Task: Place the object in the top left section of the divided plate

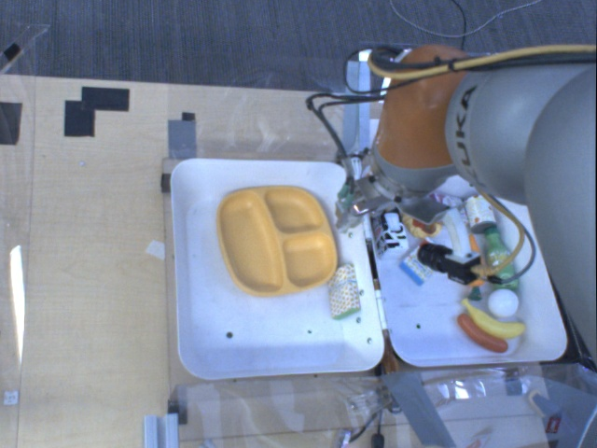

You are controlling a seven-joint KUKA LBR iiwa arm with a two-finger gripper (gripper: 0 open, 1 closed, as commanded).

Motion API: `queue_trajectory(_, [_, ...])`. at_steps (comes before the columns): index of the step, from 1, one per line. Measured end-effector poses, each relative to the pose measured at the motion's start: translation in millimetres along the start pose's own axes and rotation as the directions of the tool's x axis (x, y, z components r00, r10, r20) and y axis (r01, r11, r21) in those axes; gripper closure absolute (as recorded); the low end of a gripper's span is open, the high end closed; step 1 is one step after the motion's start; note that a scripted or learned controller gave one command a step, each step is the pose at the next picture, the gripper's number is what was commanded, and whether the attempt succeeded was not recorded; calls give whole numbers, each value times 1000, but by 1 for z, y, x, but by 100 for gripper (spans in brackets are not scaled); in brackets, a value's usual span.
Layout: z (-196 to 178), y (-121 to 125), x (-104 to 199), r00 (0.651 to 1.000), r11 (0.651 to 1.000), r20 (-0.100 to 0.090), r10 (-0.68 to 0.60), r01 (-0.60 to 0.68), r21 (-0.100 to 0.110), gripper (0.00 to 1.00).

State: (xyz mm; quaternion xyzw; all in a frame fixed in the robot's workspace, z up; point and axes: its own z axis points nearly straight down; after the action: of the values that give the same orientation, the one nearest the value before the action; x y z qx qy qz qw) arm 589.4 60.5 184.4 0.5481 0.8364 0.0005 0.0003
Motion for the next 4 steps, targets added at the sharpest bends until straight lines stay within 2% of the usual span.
queue_trajectory(1, [0, -21, -10, 1000, 1000, 0, -27, 27, 1, 100])
queue_trajectory(2, [-3, -89, 55, 895, 895, 0, 446, -446, 5, 100])
queue_trajectory(3, [1, -71, 76, 935, 935, 0, 354, -354, 2, 100])
queue_trajectory(4, [0, -97, 35, 996, 996, -1, 91, -91, 2, 100])
